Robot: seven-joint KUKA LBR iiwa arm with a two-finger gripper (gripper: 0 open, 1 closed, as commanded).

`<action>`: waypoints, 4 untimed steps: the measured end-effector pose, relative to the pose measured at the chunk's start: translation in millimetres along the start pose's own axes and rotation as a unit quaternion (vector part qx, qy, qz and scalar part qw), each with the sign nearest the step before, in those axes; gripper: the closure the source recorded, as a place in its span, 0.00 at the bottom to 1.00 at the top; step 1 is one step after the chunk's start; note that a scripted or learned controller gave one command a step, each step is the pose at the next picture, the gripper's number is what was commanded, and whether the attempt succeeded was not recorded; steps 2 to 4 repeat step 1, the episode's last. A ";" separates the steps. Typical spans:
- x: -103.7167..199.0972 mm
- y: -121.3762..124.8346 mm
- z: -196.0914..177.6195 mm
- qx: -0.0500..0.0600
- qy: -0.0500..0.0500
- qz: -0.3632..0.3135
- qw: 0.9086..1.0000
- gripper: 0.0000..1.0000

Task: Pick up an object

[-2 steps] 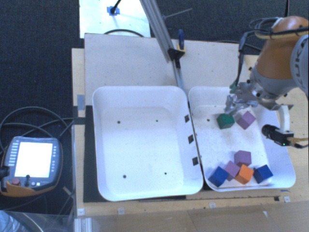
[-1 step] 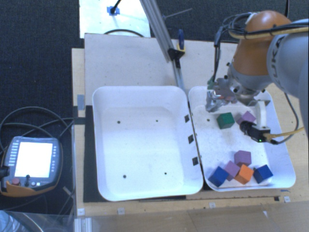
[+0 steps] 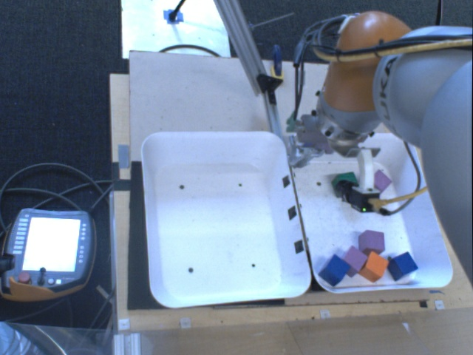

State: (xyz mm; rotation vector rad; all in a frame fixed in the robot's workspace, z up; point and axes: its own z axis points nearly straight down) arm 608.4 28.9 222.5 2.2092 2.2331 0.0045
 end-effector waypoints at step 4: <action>46.2 17.7 4.4 0.000 0.000 0.000 1.000 1.00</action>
